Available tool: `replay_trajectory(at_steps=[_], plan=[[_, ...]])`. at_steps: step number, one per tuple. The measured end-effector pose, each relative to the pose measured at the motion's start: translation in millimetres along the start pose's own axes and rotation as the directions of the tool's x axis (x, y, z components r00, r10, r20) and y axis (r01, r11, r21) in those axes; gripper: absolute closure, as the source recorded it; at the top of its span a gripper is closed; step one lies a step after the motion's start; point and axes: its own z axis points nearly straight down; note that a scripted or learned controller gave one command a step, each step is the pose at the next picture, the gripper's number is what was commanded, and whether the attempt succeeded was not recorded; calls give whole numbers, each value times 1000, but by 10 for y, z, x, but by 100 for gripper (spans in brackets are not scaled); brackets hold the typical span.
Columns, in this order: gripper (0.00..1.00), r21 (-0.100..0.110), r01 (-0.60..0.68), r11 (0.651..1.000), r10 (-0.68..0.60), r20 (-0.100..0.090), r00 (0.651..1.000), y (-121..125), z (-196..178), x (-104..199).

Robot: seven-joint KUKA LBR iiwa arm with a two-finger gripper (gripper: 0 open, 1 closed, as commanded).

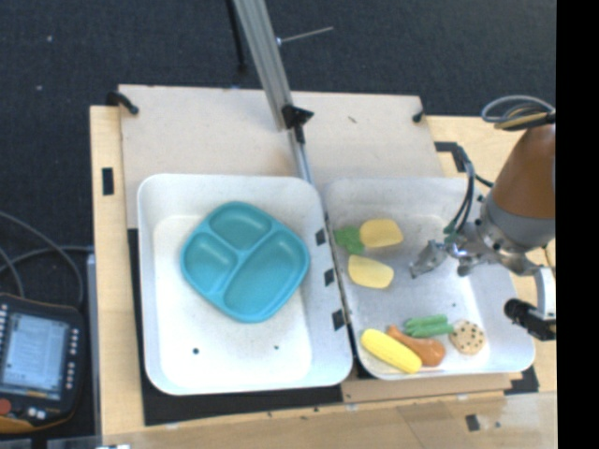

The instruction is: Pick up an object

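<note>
Nearest the lens, along the front edge of the right bin, lies a row of toy food: a yellow corn cob, an orange carrot, a green bean pod and a speckled cookie, all below my pincer and a little apart from it. Closer to me, just to the pincer's left, sits a yellow lemon piece, and up and to the left a second yellow piece touches a green leaf. My pincer hangs low over bare bin floor with nothing between its fingers; how wide they stand I cannot tell. I judge I am in the approach, no object chosen yet. Next I would need to shift left over the lemon piece, or down toward the bean pod, then descend and close. Far to my left, the other bin holds a blue divided plate.
</note>
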Motion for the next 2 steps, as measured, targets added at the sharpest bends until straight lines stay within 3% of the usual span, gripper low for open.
replay_trajectory(at_steps=[1, 2], plan=[[100, -7, -2, 1000, 2, 0, 1000, 17, -140, -9], [100, -11, 4, 1000, -4, 2, 1000, 11, -785, -47]])
